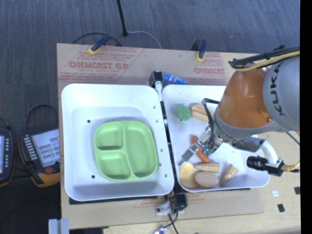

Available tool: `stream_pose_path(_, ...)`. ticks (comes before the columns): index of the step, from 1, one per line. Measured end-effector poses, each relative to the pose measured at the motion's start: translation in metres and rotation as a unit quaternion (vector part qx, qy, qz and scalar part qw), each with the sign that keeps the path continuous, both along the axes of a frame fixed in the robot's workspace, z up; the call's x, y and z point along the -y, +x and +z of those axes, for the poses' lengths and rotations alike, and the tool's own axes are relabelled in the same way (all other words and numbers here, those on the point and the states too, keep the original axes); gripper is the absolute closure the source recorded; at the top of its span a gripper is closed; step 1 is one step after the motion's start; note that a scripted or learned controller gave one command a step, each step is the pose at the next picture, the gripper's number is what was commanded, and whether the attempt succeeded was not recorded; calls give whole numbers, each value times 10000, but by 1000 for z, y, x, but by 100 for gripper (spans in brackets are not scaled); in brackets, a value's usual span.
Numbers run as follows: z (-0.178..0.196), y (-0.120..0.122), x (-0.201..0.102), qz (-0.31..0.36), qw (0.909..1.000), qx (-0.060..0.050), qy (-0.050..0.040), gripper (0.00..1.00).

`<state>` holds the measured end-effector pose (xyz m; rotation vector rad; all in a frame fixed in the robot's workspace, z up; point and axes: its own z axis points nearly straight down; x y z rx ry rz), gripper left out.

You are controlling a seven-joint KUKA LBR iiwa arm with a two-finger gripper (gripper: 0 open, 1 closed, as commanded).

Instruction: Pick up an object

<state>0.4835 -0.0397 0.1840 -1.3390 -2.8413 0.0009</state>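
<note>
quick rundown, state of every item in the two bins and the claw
green divided plate: flat in the left bin, nothing on it
claw: low in the right bin, over an orange piece
green knobbly piece: lying loose, untouched
toy foods: clustered at the near wall

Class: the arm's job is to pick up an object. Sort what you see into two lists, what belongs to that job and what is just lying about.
Belongs to the job:
hand
orange piece
green piece
tan pieces
right bin

Just lying about:
green divided tray
left bin
clamps
handheld controller
</note>
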Motion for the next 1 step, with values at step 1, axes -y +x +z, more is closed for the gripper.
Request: stream_pose_path(1,0,0,0,0,10000,0,0,0)
